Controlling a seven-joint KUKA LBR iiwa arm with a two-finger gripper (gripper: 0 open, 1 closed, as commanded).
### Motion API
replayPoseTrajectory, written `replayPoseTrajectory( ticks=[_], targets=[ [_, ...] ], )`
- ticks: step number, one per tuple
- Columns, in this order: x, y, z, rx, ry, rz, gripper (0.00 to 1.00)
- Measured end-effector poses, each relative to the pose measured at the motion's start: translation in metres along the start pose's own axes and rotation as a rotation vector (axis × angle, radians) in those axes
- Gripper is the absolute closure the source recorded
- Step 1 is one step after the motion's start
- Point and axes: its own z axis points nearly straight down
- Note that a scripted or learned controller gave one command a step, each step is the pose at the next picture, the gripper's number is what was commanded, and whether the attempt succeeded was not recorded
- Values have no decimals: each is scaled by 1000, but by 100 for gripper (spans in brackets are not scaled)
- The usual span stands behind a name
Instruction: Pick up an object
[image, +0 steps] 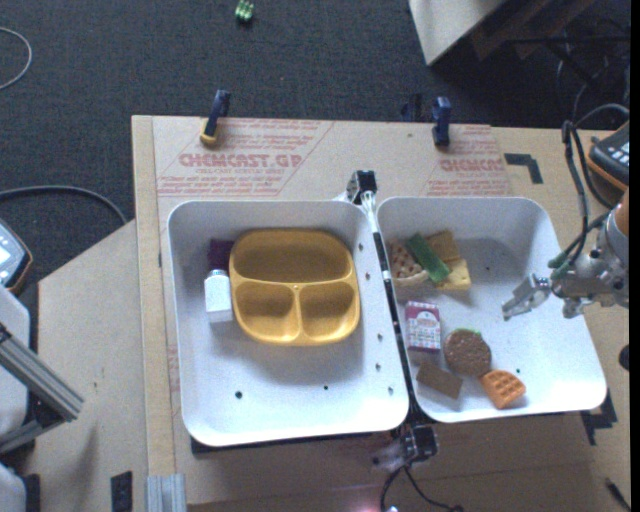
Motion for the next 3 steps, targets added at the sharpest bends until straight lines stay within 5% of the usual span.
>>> replayPoseTrajectory(
  ticks=[1,3],
  targets=[
    [0,2,-4,-10,-2,-3,0],
    [9,10,89,-3,1,-3,0]
  ],
)
